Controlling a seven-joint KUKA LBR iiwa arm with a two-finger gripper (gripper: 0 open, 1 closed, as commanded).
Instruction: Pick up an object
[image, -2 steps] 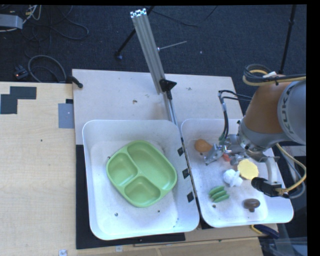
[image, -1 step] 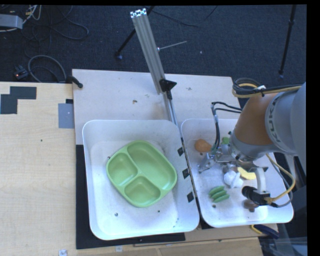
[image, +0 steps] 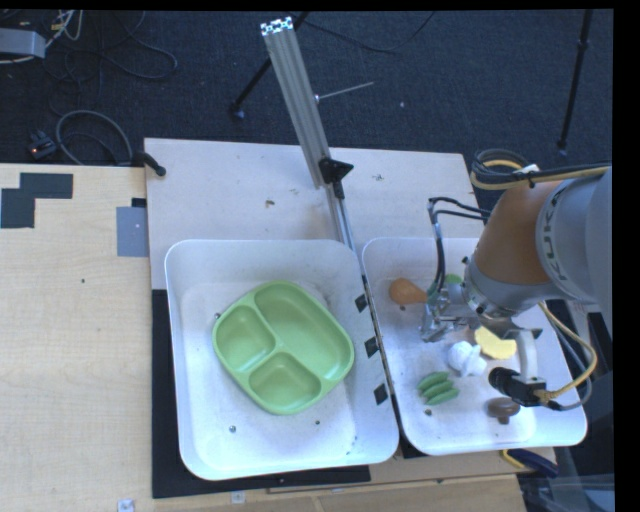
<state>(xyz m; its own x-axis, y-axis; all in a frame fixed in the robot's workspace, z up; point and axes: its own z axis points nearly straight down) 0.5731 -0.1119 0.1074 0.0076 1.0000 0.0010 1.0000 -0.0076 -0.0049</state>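
In the right bin (image: 400, 400) lie several small objects: an orange-brown oval piece (image: 406, 291) at the upper left, a green pea pod (image: 437, 387) near the front, a white rounded piece (image: 464, 357), a yellow piece (image: 494, 343) and a small brown piece (image: 502, 408) near the front right. My gripper (image: 437, 325) is lowered into this bin, between the orange-brown piece and the white piece. Nothing shows between its metal fingers, and the wrist above hides part of them.
The left bin (image: 190, 420) holds a light green divided plate (image: 283, 345) with three compartments. A grey metal bar (image: 305, 110) slants down from the top to the divider between the bins. A black cable and connector (image: 515, 383) hang over the right bin's front right.
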